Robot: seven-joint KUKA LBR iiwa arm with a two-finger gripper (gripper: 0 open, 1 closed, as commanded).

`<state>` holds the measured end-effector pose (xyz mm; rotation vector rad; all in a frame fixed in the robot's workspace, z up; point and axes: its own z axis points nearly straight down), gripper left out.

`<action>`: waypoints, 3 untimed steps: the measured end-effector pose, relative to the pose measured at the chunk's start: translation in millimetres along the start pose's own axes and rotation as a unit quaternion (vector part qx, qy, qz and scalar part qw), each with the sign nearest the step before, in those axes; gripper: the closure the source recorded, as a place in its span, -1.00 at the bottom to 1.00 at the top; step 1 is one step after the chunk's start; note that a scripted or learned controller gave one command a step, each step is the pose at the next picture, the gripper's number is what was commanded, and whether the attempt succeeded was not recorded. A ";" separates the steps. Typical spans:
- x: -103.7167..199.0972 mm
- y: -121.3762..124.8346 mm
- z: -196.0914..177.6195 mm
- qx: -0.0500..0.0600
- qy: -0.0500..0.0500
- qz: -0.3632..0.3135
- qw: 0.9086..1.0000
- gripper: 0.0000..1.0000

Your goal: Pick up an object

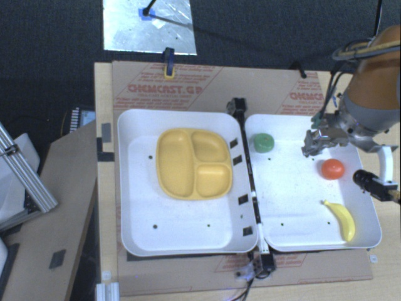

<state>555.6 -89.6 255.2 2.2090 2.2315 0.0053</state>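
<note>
Objects for picking sit in the right-hand bin; none is named, so any of the three could serve. Going left to right across the bench:

Left bin (135, 187): white, shallow, holding a yellow divided plate (193, 163) with three compartments, lying flat near the middle. Nothing on the plate.

Black clips run down the seam where the two bins meet.

Right bin (294, 231): three small things, well apart from one another. Green round object (263, 143) in the upper left corner, close to the seam. Red-orange ball (332, 168), possibly a tomato, further right, about mid-height of the bin. Yellow banana (341, 220) lower right, near the bin's far wall, lying at a slant.

Gripper (311, 144) is over the upper part of the right bin, between the green object and the red-orange ball, nearer the ball and a little above it in the view. Nothing visible between its fingers. From this slant I cannot tell whether they are spread or pressed together; the metal tip reads as one grey cluster. Grey arm with the orange band (376, 74) comes in from the right edge.

Progress, as I judge it: nothing lifted yet. All three objects rest on the bin floor, none touching the gripper. Choosing a target, descending, closing and raising are all left to do. The red-orange ball looks the nearest candidate, though that is a guess.
</note>
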 end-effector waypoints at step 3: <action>152.6 70.5 3.9 0.000 0.001 0.000 1.000 1.00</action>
